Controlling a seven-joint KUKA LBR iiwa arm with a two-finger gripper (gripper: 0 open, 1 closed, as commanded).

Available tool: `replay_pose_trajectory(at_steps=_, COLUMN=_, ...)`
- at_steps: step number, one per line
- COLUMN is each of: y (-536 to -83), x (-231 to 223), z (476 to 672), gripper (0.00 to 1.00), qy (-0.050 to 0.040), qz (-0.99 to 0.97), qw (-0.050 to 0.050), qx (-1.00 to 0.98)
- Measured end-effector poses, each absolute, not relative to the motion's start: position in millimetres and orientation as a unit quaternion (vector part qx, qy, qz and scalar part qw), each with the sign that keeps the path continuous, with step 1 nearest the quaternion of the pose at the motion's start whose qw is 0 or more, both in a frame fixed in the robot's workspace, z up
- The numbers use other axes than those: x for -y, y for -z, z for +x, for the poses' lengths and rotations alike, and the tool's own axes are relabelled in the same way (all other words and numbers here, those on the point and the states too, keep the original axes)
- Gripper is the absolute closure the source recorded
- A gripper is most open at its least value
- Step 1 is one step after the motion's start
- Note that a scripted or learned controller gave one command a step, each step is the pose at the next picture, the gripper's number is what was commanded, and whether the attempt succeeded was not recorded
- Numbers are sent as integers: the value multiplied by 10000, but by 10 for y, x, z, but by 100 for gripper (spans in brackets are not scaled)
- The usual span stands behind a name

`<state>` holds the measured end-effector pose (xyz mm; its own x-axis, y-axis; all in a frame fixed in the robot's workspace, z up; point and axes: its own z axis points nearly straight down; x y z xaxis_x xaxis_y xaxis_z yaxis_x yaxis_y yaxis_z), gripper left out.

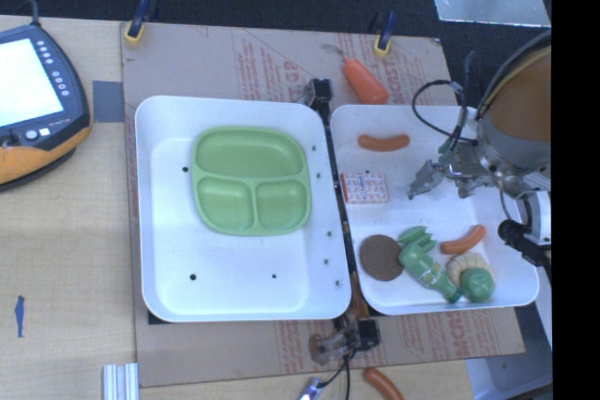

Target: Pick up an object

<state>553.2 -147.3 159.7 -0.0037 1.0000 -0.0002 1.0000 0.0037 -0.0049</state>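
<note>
My jaws (441, 180) are spread apart, two dull metal prongs splayed with nothing between them, hanging over bare white floor in the right bin (525, 295). Not touching any of the stuff in there as far as I can see.

Using that right bin as the reference: near its far edge lies a smooth orange-red sausage (383, 142), long and rounded. Against its left wall sits a small flat square packet (364, 188) with pink-red print. Toward its near side there's a flat brown disc (381, 257), then a lumpy green plastic toy (424, 260) right beside it, a second little sausage (462, 240), and a round green ball (477, 285) near the corner.

Left of the right bin is the left bin (169, 286), holding a matte pale-green plate (251, 180) with three compartments and rounded corners.
</note>
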Motion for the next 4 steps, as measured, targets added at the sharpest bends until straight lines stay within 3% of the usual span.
replay_pose_trajectory(at_steps=1, y=-1225, x=1038, z=6135, gripper=0, qy=-19, qz=-7049, qw=9, qx=7093)
replay_pose_trajectory(at_steps=2, y=-918, x=1207, z=6561, gripper=0, qy=-11, qz=-7054, qw=11, qx=7088)
replay_pose_trajectory(at_steps=3, y=-924, x=1329, z=6566, gripper=0, qy=-4, qz=-7062, qw=-1, qx=7080)
replay_pose_trajectory(at_steps=4, y=-945, x=1087, z=6560, gripper=0, qy=-15, qz=-7054, qw=21, qx=7088)
